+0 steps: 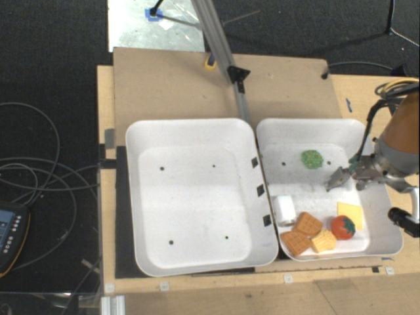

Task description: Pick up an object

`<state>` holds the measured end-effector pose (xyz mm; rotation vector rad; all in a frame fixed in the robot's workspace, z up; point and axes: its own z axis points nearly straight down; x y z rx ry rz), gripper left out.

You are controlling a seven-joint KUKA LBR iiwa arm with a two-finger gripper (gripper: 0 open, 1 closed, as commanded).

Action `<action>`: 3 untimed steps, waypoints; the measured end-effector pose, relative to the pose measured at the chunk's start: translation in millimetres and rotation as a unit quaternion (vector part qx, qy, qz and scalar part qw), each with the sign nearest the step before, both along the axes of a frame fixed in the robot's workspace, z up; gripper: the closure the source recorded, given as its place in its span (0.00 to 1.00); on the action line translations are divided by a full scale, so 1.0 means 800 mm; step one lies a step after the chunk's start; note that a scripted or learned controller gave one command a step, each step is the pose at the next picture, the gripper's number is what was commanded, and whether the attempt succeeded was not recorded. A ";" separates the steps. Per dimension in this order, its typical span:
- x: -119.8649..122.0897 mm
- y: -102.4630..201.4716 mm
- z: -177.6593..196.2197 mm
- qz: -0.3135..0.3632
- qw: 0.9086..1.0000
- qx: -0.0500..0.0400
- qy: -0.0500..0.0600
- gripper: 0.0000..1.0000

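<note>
The gripper (346,176) hangs with fingers spread apart and nothing between them, above the right bin (275,133). In this bin, the tomato (342,227) lies near the front edge, beside the cheese (350,212).

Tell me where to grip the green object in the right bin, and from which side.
Take the green object across its rounded middle, coming straight down from above. It lies low and alone on the right bin floor, apart from the other pieces, so the fingers probably have room on either side.
</note>
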<state>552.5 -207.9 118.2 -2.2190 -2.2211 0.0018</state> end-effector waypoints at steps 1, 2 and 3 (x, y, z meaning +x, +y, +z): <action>0.002 -0.001 0.017 0.000 1.000 -0.001 -0.003 1.00; -0.008 -0.005 0.081 0.000 1.000 -0.002 -0.004 1.00; -0.005 -0.006 0.149 0.002 1.000 -0.002 -0.005 1.00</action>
